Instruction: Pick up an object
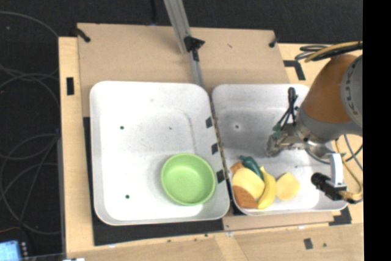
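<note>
Arm reaches in from right; end effector (278,142) sits low over right bin (244,107), mid-bin, above the object cluster. Finger state cannot be told. Banana (267,187), yellow-brown piece (246,186), lemon-like item (288,186) crowd right bin's near edge. Green bowl (188,178) rests in left bin (134,125), near corner.

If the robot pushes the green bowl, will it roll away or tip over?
Probably neither. The green bowl sits upright with its open side up in the left bin, so it would likely slide, not roll. It looks like thin plastic, so probably light. A push on its rim might tip it.
</note>
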`<state>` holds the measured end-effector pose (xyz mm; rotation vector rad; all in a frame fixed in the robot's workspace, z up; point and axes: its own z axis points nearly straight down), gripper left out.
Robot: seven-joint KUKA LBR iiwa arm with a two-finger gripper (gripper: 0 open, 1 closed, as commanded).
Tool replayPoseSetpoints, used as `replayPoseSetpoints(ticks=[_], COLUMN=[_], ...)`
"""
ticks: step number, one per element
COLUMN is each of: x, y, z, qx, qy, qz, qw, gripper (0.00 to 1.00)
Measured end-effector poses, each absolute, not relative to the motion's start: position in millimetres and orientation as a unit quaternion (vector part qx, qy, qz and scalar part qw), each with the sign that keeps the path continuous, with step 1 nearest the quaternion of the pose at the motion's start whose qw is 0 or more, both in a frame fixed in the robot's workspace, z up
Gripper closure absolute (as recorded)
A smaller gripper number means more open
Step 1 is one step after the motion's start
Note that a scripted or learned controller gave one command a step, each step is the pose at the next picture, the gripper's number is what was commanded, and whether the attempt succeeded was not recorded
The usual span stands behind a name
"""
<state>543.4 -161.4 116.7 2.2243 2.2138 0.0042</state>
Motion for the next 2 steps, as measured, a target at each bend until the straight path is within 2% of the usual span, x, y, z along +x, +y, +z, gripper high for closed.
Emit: replayPoseSetpoints(ticks=[2], x=[531.0], y=[-164.8], z=[217.9], qx=[0.706], qy=[0.708], qz=[0.0005], qw=[0.001], gripper=[1.0])
